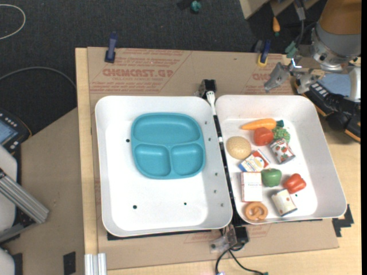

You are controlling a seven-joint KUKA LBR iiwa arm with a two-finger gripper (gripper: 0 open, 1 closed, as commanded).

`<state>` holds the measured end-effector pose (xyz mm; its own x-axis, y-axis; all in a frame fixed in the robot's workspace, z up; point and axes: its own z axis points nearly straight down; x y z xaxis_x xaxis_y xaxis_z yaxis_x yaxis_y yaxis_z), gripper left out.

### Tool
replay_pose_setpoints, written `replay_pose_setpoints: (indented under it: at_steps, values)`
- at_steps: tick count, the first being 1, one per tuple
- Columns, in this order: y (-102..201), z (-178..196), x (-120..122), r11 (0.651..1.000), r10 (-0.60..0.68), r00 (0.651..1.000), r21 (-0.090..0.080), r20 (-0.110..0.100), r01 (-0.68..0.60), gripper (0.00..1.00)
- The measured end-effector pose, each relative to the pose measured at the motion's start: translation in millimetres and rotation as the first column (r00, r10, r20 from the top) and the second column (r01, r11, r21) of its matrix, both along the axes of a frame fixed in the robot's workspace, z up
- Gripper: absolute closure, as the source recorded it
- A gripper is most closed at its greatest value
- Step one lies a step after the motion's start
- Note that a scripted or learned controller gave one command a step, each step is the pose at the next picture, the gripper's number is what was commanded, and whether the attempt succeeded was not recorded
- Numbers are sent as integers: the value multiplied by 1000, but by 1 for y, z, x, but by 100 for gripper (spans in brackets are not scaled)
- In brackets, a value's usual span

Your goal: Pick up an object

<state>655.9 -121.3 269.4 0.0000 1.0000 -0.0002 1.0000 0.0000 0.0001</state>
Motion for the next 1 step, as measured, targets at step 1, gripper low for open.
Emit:
replay_pose_setpoints:
  at_steps: [1]
  values:
    - [33, 89, -41, 1000, 4, 1000, 0, 10, -4, 0]
